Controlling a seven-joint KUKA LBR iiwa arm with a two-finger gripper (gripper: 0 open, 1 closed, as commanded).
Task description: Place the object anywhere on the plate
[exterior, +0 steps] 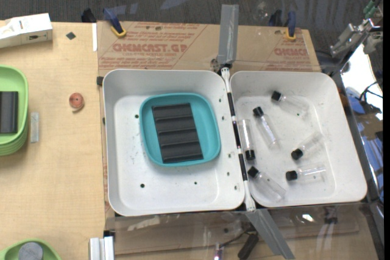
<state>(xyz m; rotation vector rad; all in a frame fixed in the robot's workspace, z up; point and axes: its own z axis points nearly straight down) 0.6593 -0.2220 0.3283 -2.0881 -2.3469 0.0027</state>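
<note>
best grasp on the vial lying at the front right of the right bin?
Probably mid-body on the clear tube. That vial lies flat, roughly left to right, black cap at its left end, with bare bin floor on both long sides. Come straight down from above, jaws across the tube's short width. The other vials lie apart from it, so neighbours shouldn't interfere.

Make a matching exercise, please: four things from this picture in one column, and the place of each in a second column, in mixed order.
Things:
1. teal plate
2. clear vials with black caps
3. green tray
4. small reddish disc

Places:
A. on the bare wooden bench, between the green tray and the left bin
B. in the right bin
C. in the left bin
D. at the left edge of the view

Pairs: 1-C, 2-B, 3-D, 4-A
</note>
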